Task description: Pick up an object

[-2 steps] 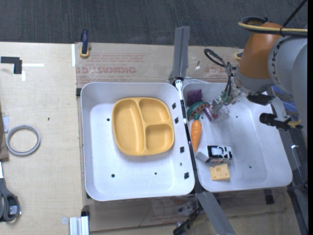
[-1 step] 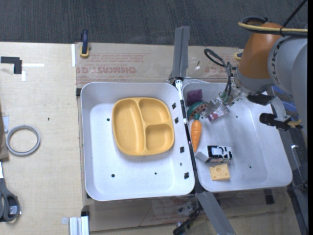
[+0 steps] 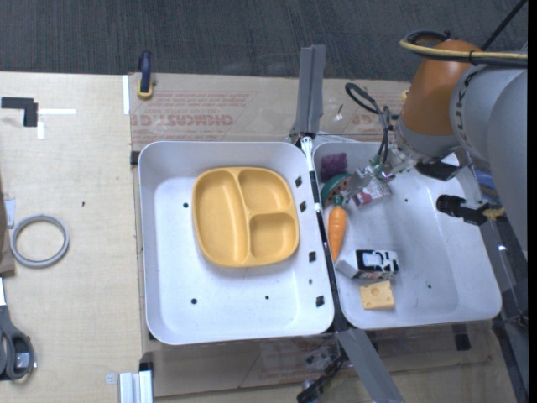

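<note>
From above the bench, the grey arm (image 3: 495, 116) with its orange band reaches in from the right and bends down into the far left corner of the right-hand bin (image 3: 436, 296). Its gripper (image 3: 369, 183) sits low over a small jumble there, beside a purple item (image 3: 334, 159) and something green (image 3: 334, 185), though whether the claw is open, closed or has hold of anything I cannot tell from this angle. Just in front of that cluster a toy carrot (image 3: 336, 229) lies along the bin's left wall, pointing toward the near side. Nearer still sit a small black and white block (image 3: 376, 263) and, just beside it, a yellow wedge of toy cheese (image 3: 377, 295). The left-hand bin (image 3: 168, 292) holds a yellow divided plate (image 3: 245, 217), lying flat toward its far half. Out on the bench to the left lies a grey ring (image 3: 38, 240).
</note>
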You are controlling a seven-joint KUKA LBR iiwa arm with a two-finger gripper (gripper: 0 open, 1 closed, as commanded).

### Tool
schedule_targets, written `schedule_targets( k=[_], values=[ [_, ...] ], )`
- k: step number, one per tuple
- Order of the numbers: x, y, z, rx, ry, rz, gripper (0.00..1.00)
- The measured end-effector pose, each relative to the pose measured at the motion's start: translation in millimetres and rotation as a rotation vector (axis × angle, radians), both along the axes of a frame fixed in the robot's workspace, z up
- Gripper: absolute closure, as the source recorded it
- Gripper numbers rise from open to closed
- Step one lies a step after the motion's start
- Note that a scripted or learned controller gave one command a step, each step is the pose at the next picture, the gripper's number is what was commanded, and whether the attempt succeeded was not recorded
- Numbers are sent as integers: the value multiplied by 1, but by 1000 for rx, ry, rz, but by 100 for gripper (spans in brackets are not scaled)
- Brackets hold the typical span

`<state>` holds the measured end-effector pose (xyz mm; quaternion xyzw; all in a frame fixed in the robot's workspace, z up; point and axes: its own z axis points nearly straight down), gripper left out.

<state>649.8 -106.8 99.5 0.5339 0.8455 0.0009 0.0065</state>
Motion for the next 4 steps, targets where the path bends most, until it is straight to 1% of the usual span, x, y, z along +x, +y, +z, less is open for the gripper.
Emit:
schedule_targets(
  k=[1, 2, 3, 4],
  values=[
    [2, 0, 11, -2, -6, 3, 100],
    [2, 0, 11, -2, -5, 3, 0],
    [-12, 5, 1, -4, -7, 91, 0],
    [11, 3, 0, 5, 10, -98, 0]
  ],
)
